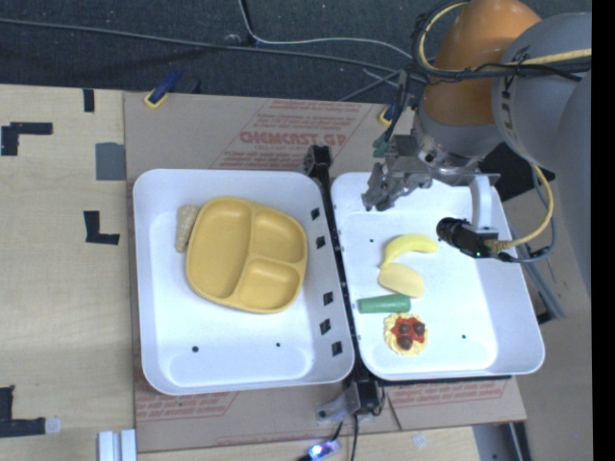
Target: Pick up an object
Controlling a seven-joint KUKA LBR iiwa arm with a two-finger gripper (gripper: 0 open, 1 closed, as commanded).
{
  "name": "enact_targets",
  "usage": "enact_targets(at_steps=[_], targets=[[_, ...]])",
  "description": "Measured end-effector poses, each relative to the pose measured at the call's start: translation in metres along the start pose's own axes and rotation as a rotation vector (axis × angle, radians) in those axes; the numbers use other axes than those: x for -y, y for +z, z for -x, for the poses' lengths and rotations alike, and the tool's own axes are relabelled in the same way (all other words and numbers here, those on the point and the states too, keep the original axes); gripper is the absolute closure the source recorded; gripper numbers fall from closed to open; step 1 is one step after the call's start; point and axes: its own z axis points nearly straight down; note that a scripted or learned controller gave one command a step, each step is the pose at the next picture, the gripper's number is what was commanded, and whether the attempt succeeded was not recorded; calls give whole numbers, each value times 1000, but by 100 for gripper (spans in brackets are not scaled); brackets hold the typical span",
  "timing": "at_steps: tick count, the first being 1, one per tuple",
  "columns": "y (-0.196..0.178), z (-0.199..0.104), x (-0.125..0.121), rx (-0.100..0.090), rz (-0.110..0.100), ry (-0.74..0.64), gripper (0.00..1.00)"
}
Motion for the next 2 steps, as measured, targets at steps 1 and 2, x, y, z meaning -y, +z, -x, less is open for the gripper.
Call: enact_targets(at_steps=[1,2], targets=[[-1,-57,-4,0,1,-1,100],[21,-107,-8,1,-3,0,100]])
